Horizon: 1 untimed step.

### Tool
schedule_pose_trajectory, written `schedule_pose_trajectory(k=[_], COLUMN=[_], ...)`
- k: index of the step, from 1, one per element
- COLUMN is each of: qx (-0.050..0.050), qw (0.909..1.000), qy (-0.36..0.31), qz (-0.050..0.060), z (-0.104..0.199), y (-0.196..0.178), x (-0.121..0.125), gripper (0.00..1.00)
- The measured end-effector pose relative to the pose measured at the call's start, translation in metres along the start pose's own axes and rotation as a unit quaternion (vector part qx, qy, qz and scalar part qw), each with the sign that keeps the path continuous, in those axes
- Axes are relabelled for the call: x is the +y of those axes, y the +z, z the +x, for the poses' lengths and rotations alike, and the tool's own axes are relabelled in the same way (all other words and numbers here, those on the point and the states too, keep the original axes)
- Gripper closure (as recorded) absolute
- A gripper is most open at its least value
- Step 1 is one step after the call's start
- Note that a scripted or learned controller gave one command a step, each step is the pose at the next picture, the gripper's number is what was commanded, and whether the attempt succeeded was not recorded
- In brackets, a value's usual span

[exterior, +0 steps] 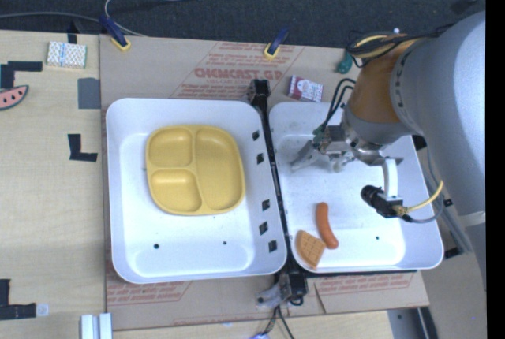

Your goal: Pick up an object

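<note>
In the right bin [410,251] lie an orange hot dog [327,225] and a tan waffle-like piece [310,248], both near the front left corner. My gripper [303,162] hangs over the left part of that bin, its grey fingers pointing left toward the divider. It is well behind the hot dog and apart from it. I see nothing between the fingers. The grey arm with its orange band [379,89] comes in from the right.
The left bin [126,243] holds a yellow divided plate [195,169]. A small red and white packet [304,88] lies on the cardboard behind the right bin. Cables and yellow clips sit along the bench's far edge.
</note>
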State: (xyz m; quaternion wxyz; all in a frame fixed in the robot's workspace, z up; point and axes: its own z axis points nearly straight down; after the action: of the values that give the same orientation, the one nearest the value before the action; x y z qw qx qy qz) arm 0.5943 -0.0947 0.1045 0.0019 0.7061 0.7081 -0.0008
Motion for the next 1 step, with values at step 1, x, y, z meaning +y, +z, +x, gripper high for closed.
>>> schedule_pose_trajectory(k=[1], qx=[0.002], qw=[1.0000], qy=[0.001], qz=[0.001], z=[-0.0059], y=[0.0190], x=[0.0164], gripper=[0.00])
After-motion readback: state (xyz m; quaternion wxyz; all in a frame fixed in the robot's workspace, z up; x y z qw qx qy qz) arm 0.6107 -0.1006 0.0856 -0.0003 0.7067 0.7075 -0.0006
